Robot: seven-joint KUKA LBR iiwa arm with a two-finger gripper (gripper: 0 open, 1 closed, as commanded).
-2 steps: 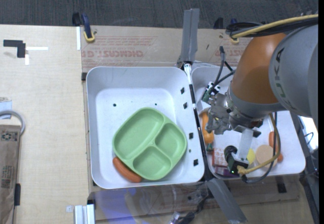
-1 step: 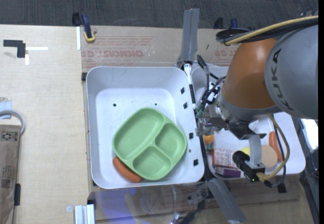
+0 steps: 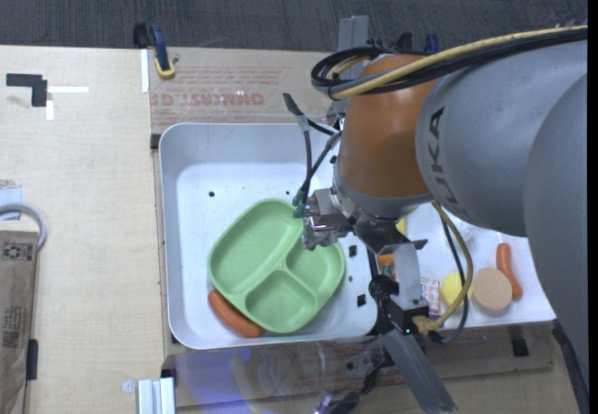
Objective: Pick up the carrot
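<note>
Shows carrot [image 3: 234, 314] tucked against lower-left rim of green plate [image 3: 252, 253], inside bin [image 3: 187, 169]. Places gripper [image 3: 313, 227] over plate's right rim, its grip impossible to tell. Probably light, stiff, smooth; best pinched across exposed middle, clear of plate.

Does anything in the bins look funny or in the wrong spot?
Yes. The green divided plate sits crooked in the left bin, and an orange carrot pokes out from under its lower-left edge, as if the plate is resting on it. That could make it tricky to grab.
</note>
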